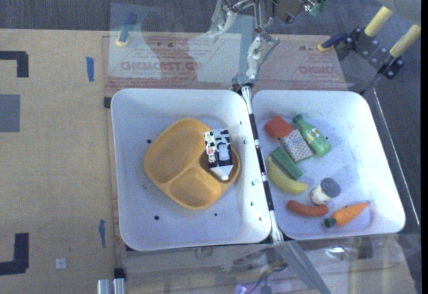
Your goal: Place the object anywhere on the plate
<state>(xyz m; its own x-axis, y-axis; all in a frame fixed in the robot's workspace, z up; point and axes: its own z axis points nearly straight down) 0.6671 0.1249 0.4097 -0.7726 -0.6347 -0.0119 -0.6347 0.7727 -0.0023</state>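
— What do you see on the left side?

— The left bin holds a yellow plate with compartments. It sits a little toward the right of the bin's middle. A small carton with a black and white pattern lies on the plate's right part, leaning over the plate's right rim and close to the wall between the bins. Left of the plate and in front of it the white floor is bare, so there is open room there.

— And the right side?

— The right bin is more crowded. Near the dividing wall I see a banana, a red piece and a green bottle. A patterned packet lies between them. Toward the front edge lie a red sausage, a carrot and a small round jar. The far right part of this bin's floor is bare.

— Where are you?

— My gripper hangs above the bench behind both bins, over the back end of the dividing wall, well apart from the plate. My two fingers are spread wide and nothing is between them.
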